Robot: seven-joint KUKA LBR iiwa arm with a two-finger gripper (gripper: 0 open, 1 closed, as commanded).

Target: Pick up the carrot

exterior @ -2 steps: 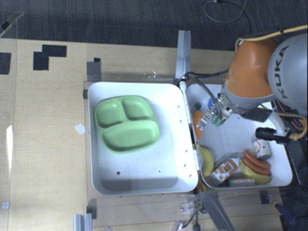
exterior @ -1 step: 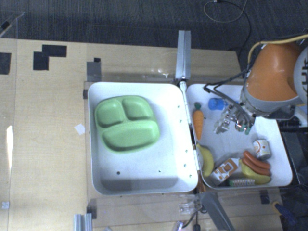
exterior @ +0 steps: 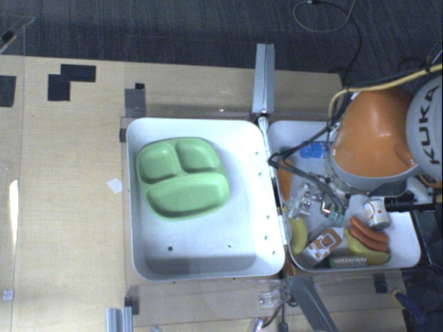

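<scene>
Claw [exterior: 320, 203] is sitting low in the right bin [exterior: 410, 253], arm covering its far half; we cannot tell its state. Carrot [exterior: 284, 180] is lying against that bin's left wall, partly hidden by cables.

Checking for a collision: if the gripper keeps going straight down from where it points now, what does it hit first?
Probably the right bin floor between the banana and the small carton; the gripper hangs over that gap, though depth is unclear.
</scene>
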